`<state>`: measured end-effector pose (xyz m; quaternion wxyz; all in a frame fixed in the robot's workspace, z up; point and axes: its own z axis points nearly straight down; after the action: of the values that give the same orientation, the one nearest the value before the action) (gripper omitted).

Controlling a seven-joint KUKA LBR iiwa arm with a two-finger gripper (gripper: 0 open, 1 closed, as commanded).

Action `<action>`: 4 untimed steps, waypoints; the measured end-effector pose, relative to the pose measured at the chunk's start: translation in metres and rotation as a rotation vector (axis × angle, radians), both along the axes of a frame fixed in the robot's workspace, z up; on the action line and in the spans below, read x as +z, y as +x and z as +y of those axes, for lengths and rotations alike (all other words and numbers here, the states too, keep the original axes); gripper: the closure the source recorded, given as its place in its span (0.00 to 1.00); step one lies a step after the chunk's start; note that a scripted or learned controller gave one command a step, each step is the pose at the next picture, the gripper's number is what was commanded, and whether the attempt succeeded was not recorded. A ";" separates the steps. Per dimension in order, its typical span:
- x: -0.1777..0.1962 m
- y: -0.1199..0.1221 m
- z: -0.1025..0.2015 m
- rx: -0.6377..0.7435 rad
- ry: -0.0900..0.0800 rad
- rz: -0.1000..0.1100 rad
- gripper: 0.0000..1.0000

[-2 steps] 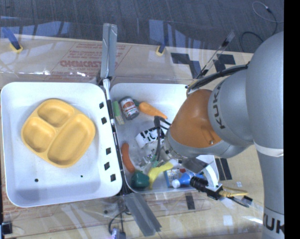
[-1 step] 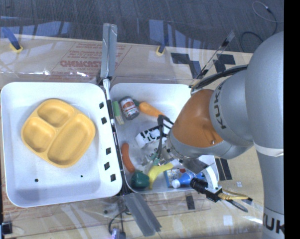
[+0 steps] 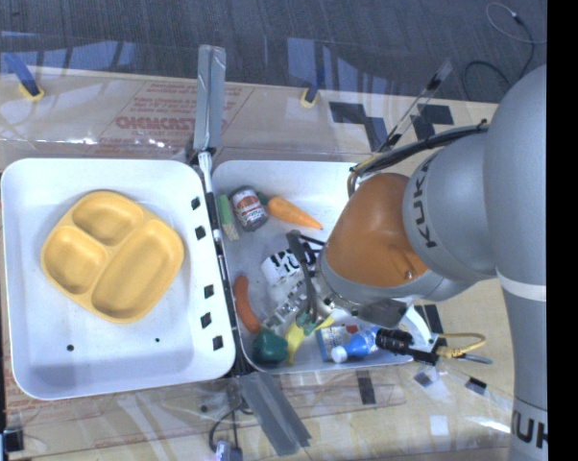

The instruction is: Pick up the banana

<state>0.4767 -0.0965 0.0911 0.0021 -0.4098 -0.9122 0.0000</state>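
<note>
The gripper [image 3: 301,307] is down inside the right bin [image 3: 270,173], low among a clutter of small things, and the arm [image 3: 443,219] with its orange band [image 3: 371,233] hangs over it so closely that whether it is gripping anything cannot be told. Just below the gripper, a yellow piece that is probably the banana [image 3: 301,331] lies near the bin's front wall, only partly seen and touching or nearly touching the metal parts above it. Beside it to the left sits a dark green rounded item [image 3: 269,348], and to the right a blue and white bottle [image 3: 350,344] lies on its side. An orange-red sausage-like piece [image 3: 242,303] lies along the bin's left wall. Farther back in the same bin are a white item with black markings [image 3: 284,263], a carrot [image 3: 295,213] pointing right, and a small can [image 3: 249,208] beside a green stick-like piece [image 3: 228,217]. The left bin [image 3: 39,363] holds a yellow divided plate [image 3: 113,254] with three compartments, well apart from the gripper. Both bins rest on a bench [image 3: 97,113] covered with clear sheeting.
</note>
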 end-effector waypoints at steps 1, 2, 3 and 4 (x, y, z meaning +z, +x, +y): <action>0.010 0.001 0.000 0.004 0.000 0.000 1.00; 0.000 0.000 -0.026 -0.385 -0.003 -0.002 1.00; 0.000 0.000 -0.026 -0.385 -0.003 -0.002 0.00; 0.010 0.000 -0.026 -0.380 -0.003 -0.002 1.00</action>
<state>0.4768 -0.1223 0.1007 0.0006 -0.5746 -0.8184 0.0004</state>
